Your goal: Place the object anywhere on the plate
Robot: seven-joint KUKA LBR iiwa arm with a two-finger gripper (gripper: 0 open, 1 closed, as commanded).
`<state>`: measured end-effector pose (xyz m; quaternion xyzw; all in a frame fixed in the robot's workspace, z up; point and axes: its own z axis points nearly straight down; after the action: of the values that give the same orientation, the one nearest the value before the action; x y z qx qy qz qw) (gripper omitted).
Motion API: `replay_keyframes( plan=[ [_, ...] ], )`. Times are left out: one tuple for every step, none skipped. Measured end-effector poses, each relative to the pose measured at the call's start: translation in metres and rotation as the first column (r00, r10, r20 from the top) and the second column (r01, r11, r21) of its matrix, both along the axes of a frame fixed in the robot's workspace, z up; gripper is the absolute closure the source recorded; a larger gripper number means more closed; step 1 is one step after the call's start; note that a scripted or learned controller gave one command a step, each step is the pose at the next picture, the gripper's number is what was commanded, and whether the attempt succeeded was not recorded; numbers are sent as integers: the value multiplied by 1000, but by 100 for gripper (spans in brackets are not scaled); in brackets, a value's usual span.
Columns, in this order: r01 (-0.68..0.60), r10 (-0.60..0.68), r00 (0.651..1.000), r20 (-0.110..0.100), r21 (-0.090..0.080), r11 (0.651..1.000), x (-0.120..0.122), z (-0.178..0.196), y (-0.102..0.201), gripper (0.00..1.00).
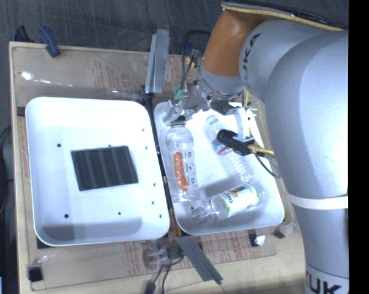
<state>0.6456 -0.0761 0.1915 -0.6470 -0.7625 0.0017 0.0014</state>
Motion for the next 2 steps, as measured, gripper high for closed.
replay_keyframes(
  plan=[
    [-162, 162, 987, 2, 1, 987, -73, 62, 70, 100],
    [-161, 161, 987, 2, 1, 987, -73, 62, 70, 0]
  ],
)
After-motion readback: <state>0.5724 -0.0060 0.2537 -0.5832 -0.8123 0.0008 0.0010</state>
